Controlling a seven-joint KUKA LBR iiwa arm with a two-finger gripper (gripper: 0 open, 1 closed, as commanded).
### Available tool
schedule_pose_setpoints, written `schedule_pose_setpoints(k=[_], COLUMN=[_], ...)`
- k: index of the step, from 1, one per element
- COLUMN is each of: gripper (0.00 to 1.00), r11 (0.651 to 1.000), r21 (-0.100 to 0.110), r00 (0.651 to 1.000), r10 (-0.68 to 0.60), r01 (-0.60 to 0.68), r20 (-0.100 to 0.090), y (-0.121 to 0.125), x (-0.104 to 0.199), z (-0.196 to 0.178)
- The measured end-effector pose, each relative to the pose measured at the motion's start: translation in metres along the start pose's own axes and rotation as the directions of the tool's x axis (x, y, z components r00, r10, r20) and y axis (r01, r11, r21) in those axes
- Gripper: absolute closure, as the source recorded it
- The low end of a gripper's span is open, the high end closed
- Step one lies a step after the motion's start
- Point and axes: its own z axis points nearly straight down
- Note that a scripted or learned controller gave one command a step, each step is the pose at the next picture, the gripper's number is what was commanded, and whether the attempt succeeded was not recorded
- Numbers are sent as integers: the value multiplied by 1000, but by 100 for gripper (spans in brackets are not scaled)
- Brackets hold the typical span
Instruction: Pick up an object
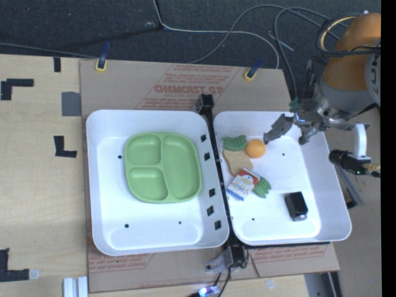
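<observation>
We see the gripper (291,129) hovering over the upper part of the right bin (322,228), fingers spread apart w/ nothing btwn them. Just left of it sits an orange ball (255,148), touching a green ridged toy (234,143) and a tan flat piece (235,159). Below those: small carton (242,185), green pod (262,187), black block (296,205) off alone. Left bin (105,228) holds a green divided plate (163,167).

Green divided plate (163,167), orange ball (255,148), black block (296,205) (white bins (102,184))
</observation>
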Motion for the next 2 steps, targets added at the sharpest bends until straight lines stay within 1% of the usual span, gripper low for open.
schedule_pose_setpoints(k=[1,2], gripper=[0,0], r11=[1000,1000], r21=[-13,-7], r00=[1000,1000], r10=[-4,-2], r01=[4,2], r20=[2,2], y=[2,-5], x=[0,0], z=[-8,54])
